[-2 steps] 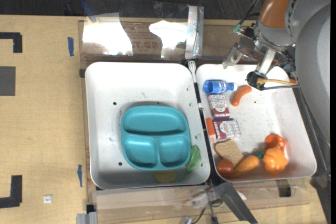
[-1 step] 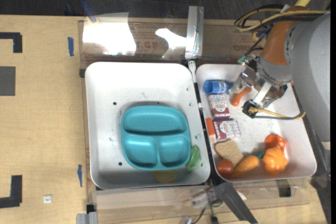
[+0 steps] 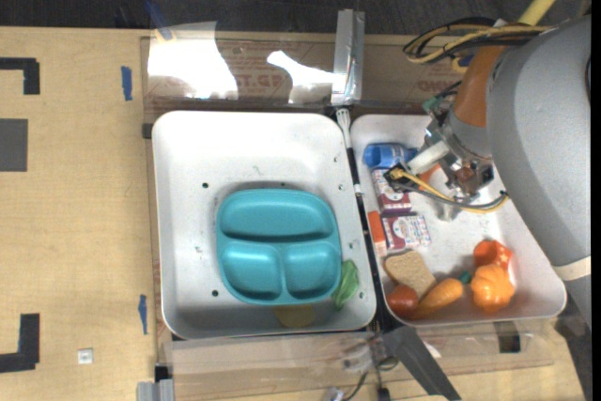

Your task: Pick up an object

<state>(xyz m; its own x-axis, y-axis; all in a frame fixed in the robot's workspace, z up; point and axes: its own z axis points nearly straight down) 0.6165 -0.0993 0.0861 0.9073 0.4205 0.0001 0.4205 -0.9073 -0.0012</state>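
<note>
**Small toy food in the right bin, gripper low over its far half**

Nearest the front edge of the right bin [image 3: 549,296] lies a row of toy food: a red tomato [image 3: 403,299] at the front left corner, a carrot [image 3: 443,293] beside it, and an orange pumpkin [image 3: 493,285] toward the front right, with a smaller orange piece [image 3: 490,252] just behind. They look like light, hard, smooth plastic, likely to slip out of a pinch on their round sides. The carrot seems the easiest: its long axis runs slantwise, thin end toward the tomato, thick end toward the pumpkin, so a grip across its middle should hold.

Just behind, a slice of bread [image 3: 410,269] lies flat, touching the tomato; it probably needs taking by its edges. Further back along the left wall sits a flat packet [image 3: 405,229], thin and hard to get under.

Beyond that, near the far left corner, a blue can [image 3: 385,154] lies on its side, its axis running roughly left to right.

The gripper [image 3: 449,178] hangs beside it; whether it grips anything, I cannot tell.

In the left bin [image 3: 178,202] sits a teal tray [image 3: 278,244].
</note>
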